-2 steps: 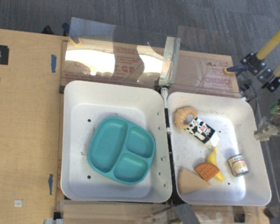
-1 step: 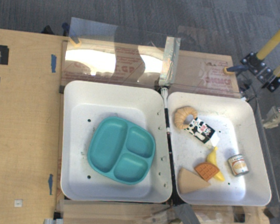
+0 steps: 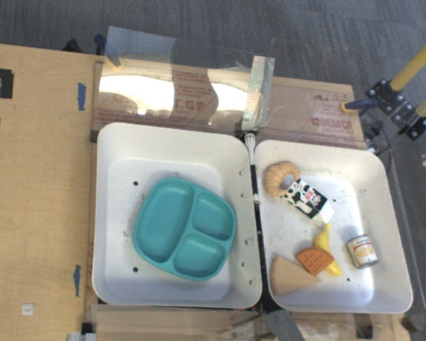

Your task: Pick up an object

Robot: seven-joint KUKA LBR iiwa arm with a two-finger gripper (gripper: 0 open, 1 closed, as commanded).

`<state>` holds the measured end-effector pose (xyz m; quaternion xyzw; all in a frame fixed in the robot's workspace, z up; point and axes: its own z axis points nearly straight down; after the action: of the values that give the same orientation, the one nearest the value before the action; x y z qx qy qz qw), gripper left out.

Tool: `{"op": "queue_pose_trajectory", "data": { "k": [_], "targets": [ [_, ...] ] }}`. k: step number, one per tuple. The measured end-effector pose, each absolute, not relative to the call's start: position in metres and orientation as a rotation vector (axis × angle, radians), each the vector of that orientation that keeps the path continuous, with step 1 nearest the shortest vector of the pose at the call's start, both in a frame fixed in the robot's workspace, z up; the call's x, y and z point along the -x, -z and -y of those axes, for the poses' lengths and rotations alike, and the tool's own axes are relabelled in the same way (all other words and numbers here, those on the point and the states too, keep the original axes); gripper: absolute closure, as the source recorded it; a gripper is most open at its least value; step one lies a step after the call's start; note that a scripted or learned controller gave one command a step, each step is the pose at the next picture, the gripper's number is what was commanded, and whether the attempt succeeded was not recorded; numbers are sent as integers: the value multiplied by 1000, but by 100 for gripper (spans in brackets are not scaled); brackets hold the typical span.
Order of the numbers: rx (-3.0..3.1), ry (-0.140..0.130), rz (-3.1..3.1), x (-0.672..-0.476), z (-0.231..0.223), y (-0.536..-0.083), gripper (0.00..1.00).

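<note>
Two shallow white bins stand side by side on the bench. The left bin (image 3: 117, 157) carries a teal divided plate (image 3: 185, 229) with three compartments, lying flat near the middle. The right bin (image 3: 381, 287) carries the small things: a tan ring like a toy doughnut (image 3: 278, 176) near the far left corner, a small black and white box with a cow pattern (image 3: 305, 198) just beside it, a yellow piece (image 3: 326, 243), an orange waffle-like square (image 3: 314, 260) touching the yellow piece, a small can with an orange label (image 3: 362, 251) lying tilted toward the right wall, and a beige wedge (image 3: 290, 277) close to the near left corner.

As for the tool, I cannot tell whether it is released or clenched, and nothing in the bins is lifted, so I judge the picking has not yet begun.

For a good try, I would choose a thing that stands apart from the others. The can seems best: it is apart from its neighbours and from the wall, and its round body gives two opposite sides to close on. The tool should come straight down over its middle and close across the short width. The orange square and the yellow piece touch, so a grasp there may catch both or push one away
</note>
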<state>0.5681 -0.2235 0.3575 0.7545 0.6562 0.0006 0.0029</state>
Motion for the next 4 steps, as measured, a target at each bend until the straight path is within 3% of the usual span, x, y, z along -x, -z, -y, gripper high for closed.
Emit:
{"op": "queue_pose_trajectory", "data": {
  "k": [1,2,4],
  "targets": [
    [-2656,-2,-1670,-541,219,-403,100],
    [-2739,6,-1544,-480,205,-327,100],
    [-3079,7,-645,-479,212,-267,100]
  ]
}}
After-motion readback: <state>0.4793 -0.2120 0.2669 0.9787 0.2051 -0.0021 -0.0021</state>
